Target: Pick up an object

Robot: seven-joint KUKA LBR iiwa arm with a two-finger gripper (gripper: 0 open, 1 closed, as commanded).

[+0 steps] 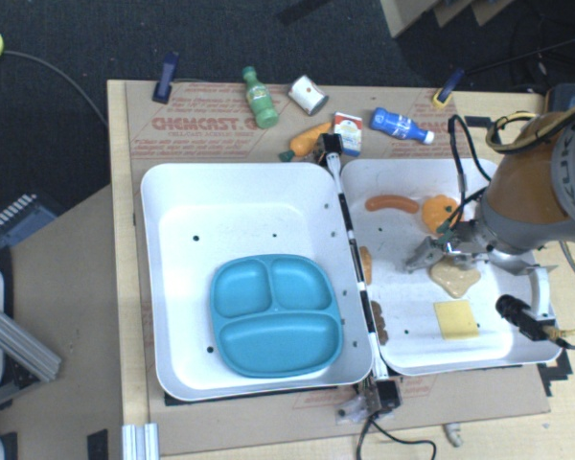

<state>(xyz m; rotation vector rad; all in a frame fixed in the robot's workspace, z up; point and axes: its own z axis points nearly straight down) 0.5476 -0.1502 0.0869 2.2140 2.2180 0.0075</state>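
White walls hem your gripper [439,254] in the right bin [402,357], near its middle; you cannot tell how the fingers stand. A beige slice [456,278] lies just beside them. A yellow square [456,319] sits toward the near edge. The sausage [393,202] lies lengthwise along the far wall beside an orange [437,211]. Red "CHEMCAST" lettering [199,122] marks the bench's far edge.

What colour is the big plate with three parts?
Light blue. The divided plate shows clearly in the camera view, in the left bin.
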